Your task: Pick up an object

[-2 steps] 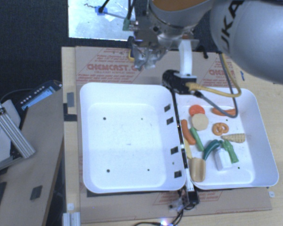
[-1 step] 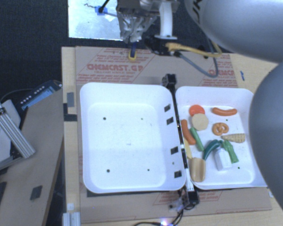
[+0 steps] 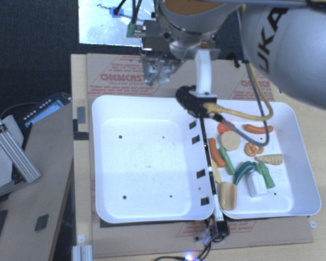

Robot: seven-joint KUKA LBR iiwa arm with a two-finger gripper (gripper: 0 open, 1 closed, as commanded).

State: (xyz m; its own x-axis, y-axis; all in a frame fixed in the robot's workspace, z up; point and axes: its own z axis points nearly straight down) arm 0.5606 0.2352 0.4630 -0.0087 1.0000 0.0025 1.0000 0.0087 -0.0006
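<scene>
The gripper hangs at the top of the camera view, over the brown board behind the far rim of the left bin, its metal fingers pointing down; whether they are spread or closed cannot be made out, and nothing can be seen between them. The grey arm with its orange band crosses the upper right corner.

The things to pick all lie in the right bin, well apart from the gripper — forward and to the right of it. Near that bin's far side lie a small red piece and an orange sausage-shaped piece. Just in front of the red one sits a round beige piece. Beside the divider lies an orange carrot-like stick with a green stick alongside it. A small orange pretzel shape sits near the middle, and a pale cone lies just to its right. Closer to the near rim are a curved teal piece, a green piece resting over a white block, and a tan scoop-like piece by the near corner.

A yellow cable and a grey one trail from a black fitting across the right bin's far part
</scene>
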